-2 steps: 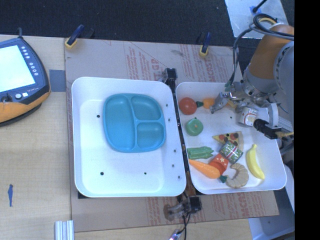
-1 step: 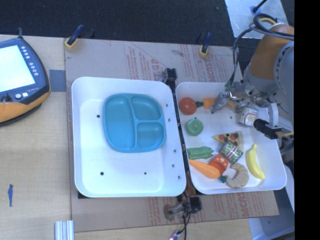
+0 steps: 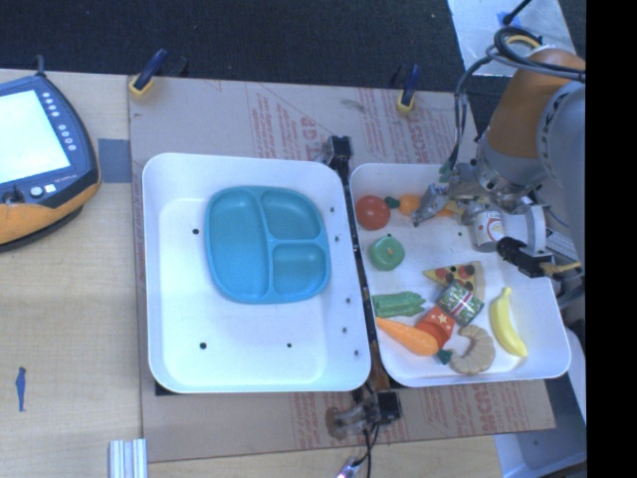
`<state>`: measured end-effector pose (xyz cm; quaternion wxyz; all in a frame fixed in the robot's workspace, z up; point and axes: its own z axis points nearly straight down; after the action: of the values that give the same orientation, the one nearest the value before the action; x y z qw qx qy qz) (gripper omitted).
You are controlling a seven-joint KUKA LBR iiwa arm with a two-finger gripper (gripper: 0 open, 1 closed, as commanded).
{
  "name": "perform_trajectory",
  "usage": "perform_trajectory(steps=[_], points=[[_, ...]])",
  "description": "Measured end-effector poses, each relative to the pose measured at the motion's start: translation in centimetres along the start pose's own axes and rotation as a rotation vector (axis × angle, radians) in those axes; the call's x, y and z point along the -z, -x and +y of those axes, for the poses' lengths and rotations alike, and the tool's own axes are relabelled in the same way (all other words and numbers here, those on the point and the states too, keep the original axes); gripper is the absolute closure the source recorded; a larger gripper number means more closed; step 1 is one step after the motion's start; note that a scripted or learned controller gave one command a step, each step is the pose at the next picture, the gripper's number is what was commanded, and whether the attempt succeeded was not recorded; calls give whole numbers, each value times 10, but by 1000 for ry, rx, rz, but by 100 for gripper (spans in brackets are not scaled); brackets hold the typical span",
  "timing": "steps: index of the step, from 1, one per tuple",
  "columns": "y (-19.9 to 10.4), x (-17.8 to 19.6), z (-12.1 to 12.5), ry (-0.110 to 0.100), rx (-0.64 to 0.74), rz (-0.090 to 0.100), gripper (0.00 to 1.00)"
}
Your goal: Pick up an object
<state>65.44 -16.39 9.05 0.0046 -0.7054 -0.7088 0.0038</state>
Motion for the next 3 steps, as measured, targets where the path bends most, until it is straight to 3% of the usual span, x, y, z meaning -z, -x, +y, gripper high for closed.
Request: perform_trajectory(steps=[1, 2, 3], points=[[0, 10, 0, -3, 2, 2, 100], [0, 10, 0, -3, 2, 2, 0], [19, 2, 2, 8, -2, 0, 0]])
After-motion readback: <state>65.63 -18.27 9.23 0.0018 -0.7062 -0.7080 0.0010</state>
